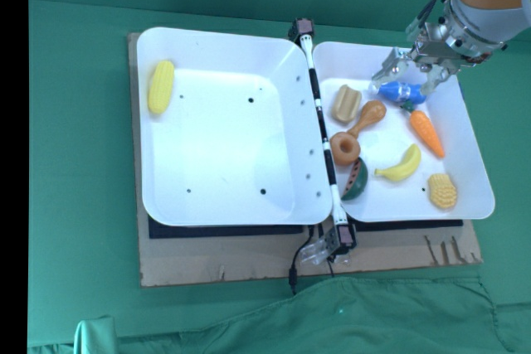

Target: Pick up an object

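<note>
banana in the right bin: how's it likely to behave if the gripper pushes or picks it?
The banana looks like smooth moulded plastic, so probably stiff, light and somewhat slippery. Its curved body lies flat on the right bin floor, so a push would more likely spin or slide it than roll it. It narrows toward the ends, so a mid-body grasp seems safer.

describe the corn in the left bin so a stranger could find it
Start at the left shallow white bin, then go to its far left corner. The yellow plastic corn cob lies there alone against the wall; a stubbier yellow corn piece sits in the right shallow white bin.
</note>
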`<act>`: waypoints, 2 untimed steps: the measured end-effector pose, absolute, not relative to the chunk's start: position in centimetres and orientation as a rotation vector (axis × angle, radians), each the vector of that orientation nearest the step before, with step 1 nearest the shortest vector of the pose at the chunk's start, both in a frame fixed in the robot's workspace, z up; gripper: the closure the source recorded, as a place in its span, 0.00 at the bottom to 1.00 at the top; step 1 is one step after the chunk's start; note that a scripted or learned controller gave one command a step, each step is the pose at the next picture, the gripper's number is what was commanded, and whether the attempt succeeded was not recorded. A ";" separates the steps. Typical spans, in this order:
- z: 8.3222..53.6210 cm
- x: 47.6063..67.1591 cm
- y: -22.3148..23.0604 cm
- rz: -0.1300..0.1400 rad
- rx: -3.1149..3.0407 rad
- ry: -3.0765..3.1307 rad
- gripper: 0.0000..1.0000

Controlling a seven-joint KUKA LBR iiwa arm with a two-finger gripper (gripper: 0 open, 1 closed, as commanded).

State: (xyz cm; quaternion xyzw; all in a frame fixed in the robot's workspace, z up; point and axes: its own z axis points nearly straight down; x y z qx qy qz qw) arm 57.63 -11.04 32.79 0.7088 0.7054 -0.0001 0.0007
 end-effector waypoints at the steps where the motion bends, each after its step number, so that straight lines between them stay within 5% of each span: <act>1: 19.3 54.9 -11.7 0.007 2.219 2.210 0.00; 2: 20.0 54.9 -11.9 0.005 2.226 2.206 1.00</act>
